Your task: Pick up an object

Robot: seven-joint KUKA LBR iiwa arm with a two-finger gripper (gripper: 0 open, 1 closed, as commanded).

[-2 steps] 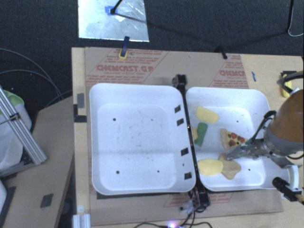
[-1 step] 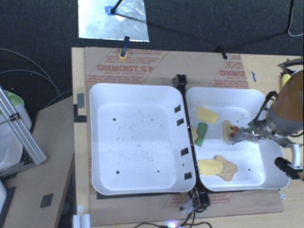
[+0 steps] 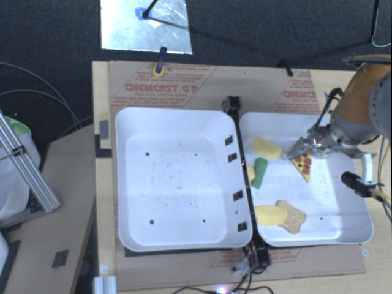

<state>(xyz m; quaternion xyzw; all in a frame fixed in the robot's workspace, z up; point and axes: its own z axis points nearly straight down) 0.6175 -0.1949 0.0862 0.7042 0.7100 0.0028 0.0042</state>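
My gripper point(image 3: 306, 147) is over the upper right part of the right bin point(image 3: 343, 222), at the end of the grey arm with its orange band point(image 3: 358, 100). Directly under its tip lies a toy pizza slice point(image 3: 302, 166), red and yellow, pointing down-right; whether the gripper touches it is unclear. Left of the gripper a pale yellow piece point(image 3: 267, 147) rests on the bin floor. Below that is a green piece point(image 3: 260, 171) beside a small yellow bit point(image 3: 250, 173). Near the bin's front lie a yellow block point(image 3: 268, 214) and a tan cookie-like piece point(image 3: 294, 218), touching each other.
The left bin point(image 3: 131, 127) stands alongside, split from the right one by a black-clipped divider point(image 3: 240, 164). A black cable fitting point(image 3: 358, 184) hangs by the right bin's right rim. Cardboard lies under both bins, with a shiny metal sheet point(image 3: 144, 17) behind.
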